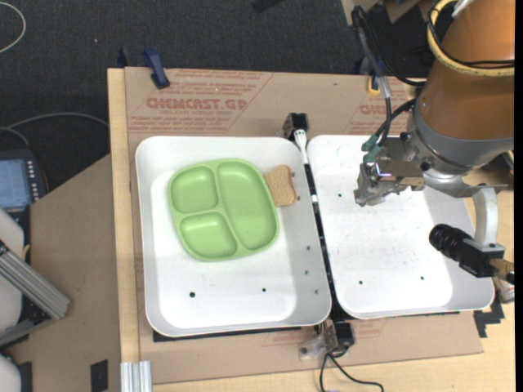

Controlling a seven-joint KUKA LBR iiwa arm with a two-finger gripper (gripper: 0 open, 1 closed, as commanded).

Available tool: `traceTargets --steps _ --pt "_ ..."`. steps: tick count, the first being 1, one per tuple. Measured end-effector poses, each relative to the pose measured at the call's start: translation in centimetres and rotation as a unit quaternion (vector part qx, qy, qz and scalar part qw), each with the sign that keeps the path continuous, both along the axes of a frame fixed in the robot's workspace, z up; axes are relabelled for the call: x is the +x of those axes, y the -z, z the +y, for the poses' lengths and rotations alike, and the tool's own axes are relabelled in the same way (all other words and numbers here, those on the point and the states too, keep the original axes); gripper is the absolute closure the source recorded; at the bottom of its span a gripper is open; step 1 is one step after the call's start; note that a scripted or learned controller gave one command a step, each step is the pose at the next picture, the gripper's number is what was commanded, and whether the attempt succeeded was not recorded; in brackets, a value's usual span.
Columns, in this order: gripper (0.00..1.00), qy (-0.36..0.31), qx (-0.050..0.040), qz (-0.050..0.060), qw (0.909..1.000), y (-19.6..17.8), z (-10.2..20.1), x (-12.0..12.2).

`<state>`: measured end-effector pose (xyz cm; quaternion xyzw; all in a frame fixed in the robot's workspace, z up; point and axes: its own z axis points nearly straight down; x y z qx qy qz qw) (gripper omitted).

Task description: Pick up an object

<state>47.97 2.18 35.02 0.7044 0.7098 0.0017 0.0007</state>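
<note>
— Item, location?
— Tan block [282,185], left bin [155,243], touching green tray [222,209].
— Status?
— My gripper [369,193] over right bin [392,288]; jaw state: cannot tell. Approach pending; next, I cross leftward.

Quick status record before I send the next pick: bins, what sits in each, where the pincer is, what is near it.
left bin: holds a green divided plate and a tan sponge-like block
block position: at the plate's right edge, near the bin's right wall
right bin: white floor with small dark specks
pincer: over the right bin's upper left part
pincer contents: nothing seen in it
arm: reaches in from the right, orange band above the wrist
nearest object to pincer: the tan block, across the wall between the bins
</note>
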Motion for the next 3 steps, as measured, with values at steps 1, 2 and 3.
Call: traceTargets --steps 1,2,3 --pt "1.0 0.001 0.0002 -0.001 1.0 -3.7 4.7 0.0" --pt "1.0 0.004 -0.0002 -0.002 1.0 -9.3 3.2 0.0" --pt "1.0 0.004 -0.0009 0.004 1.0 -6.2 3.6 -0.1"
